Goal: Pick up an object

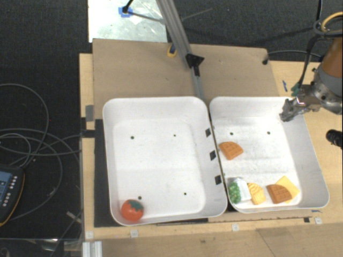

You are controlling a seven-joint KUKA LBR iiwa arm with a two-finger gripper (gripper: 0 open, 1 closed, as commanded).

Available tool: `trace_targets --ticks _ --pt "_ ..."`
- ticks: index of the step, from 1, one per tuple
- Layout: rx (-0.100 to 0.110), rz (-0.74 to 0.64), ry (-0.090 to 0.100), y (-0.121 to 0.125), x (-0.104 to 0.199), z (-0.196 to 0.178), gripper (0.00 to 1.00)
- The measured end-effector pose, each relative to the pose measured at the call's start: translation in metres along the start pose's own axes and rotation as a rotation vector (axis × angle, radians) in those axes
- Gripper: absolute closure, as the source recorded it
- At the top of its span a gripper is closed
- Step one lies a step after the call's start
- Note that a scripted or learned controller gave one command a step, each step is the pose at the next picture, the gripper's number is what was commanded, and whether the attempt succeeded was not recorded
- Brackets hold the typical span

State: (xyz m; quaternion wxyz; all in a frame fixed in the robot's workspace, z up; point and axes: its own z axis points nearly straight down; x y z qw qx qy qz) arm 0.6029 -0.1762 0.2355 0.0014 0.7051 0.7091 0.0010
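My gripper [290, 111] hangs over the far right corner of the right bin [311, 149], with the arm coming in from the right edge. An orange waffle-like piece [231, 150] lies near the middle left of that bin. Along its near edge sit a green and white item [236, 190], a yellow piece [256, 193], a brown waffle-like piece [277, 193] and a yellow wedge [289, 184]. A red tomato [132, 210] rests in the near left corner of the left bin [112, 143]. I see nothing between the gripper's fingers.
A grey pole [177, 25] slants over the bench behind the bins. Black clips [213, 155] sit on the seam between the two bins. Cables [32, 138] and a handheld device [8, 189] lie on the floor at left.
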Motion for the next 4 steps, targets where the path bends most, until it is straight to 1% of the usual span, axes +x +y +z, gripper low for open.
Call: trace_targets --ticks 1,3,4 --pt "0.003 -0.004 0.003 -0.003 0.054 0.01 1.0" --pt "0.002 -0.006 0.003 -0.024 0.171 -0.005 1.0" --pt "0.004 -0.005 0.003 -0.029 0.226 0.008 1.0"
